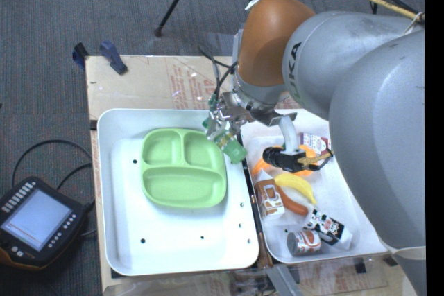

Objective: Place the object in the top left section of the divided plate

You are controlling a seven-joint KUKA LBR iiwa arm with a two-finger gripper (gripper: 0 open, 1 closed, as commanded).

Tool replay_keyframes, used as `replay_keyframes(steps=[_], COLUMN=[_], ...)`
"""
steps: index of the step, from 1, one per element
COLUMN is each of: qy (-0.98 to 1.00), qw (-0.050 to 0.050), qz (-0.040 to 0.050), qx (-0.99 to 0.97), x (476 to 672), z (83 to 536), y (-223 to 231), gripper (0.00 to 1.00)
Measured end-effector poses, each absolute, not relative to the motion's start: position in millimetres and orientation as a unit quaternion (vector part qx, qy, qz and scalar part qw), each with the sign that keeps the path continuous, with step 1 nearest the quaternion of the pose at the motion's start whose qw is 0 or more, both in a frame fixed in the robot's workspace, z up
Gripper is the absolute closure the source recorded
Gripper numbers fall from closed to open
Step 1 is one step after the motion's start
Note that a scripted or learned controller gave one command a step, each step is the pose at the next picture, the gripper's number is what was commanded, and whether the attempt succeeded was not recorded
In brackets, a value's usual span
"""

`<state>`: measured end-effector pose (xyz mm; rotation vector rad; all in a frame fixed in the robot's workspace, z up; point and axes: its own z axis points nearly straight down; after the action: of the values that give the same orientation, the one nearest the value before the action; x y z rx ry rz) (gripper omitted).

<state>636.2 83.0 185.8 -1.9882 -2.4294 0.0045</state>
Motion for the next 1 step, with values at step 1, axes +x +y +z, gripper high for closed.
replay_keyframes(steps=[1], qy=[-0.774], qw=[0.001], qz=[0.0013], qx=[-0.633], x=[636.3], z=[186.0], y=[83.3], gripper=[0.0])
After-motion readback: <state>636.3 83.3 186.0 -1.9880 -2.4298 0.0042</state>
